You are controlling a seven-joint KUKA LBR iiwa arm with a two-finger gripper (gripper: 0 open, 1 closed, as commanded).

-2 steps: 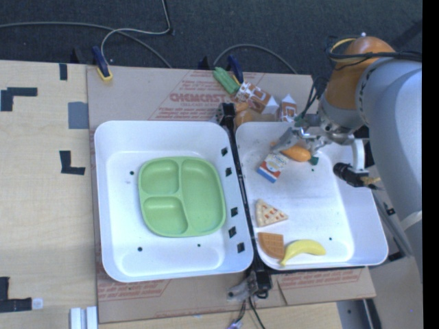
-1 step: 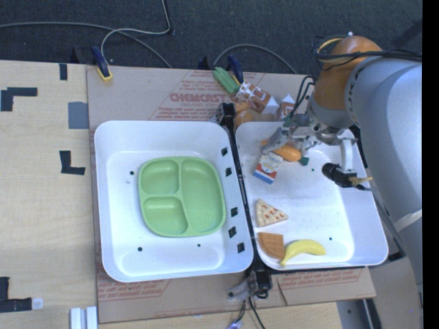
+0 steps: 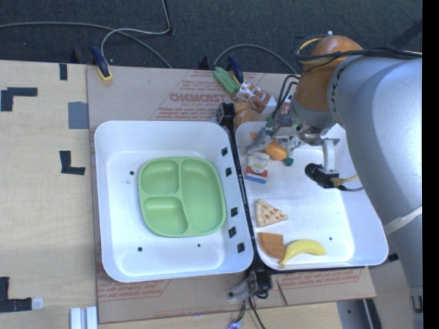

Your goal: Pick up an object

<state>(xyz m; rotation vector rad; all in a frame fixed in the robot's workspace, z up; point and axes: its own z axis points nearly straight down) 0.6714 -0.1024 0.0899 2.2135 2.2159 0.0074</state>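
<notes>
Currently we see the arm (image 3: 374, 108) entering from the right, its broad grey body covering the right bin's far right side, with the orange band (image 3: 322, 70) bent down over that bin's far end. The gripper (image 3: 281, 139) hangs at the far left part of the right bin (image 3: 343, 218), directly above a small orange object (image 3: 276, 151). We cannot tell from this slanted view whether the gripper is apart or together, nor whether it touches the orange object (the wrist hardware and cables crowd the spot).

Just left of the orange object, near the divider between the bins, stands a small white carton with a red and blue base (image 3: 258, 166). Nearer the camera in the same bin we note a triangular toy slice (image 3: 270, 214), tan with a red lattice, lying flat. Beyond it, at the near edge, a square waffle-like piece (image 3: 271, 244) lies touching a yellow banana (image 3: 302, 249).

The left bin (image 3: 116, 204) holds a green divided plate (image 3: 182, 196) with three compartments, lying flat near the middle.

Outside the bins, at the far rim of the right bin, we log a brown packet (image 3: 251, 99) and a green tube-like item (image 3: 226, 80) on the cardboard sheet (image 3: 164, 94). A blue and yellow clamp (image 3: 102, 65) grips the cardboard's far left corner, and black cables (image 3: 161, 5) trail over the dark floor beyond.
</notes>
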